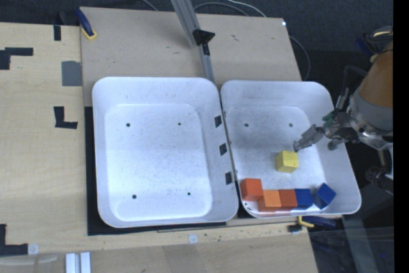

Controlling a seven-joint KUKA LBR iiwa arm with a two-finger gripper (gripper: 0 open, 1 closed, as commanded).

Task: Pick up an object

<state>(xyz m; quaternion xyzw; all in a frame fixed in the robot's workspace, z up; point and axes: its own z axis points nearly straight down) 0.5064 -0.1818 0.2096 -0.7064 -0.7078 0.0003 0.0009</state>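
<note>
Currently the end effector hangs low over the right bin at the right of the frame, just above and right of the yellow block, apart from it and holding nothing; its opening I cannot tell. Likely it is lining up on that loose block, since the orange blocks and blue blocks crowd the bin's lower wall.
</note>
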